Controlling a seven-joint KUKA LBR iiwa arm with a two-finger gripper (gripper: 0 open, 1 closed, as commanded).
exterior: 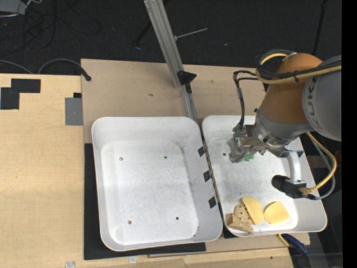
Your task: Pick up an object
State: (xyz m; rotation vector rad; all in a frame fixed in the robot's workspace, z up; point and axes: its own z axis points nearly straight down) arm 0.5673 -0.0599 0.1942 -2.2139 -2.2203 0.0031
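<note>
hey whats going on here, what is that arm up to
A grey and orange robot arm reaches in from the right over the right-hand white bin. Its gripper is low over the upper middle of that bin, apart from the objects it could pick. Those sit together at the bin's near end: two yellow pieces and a tan speckled piece. Nothing looks picked up yet. The left-hand white bin lies alongside.
</note>
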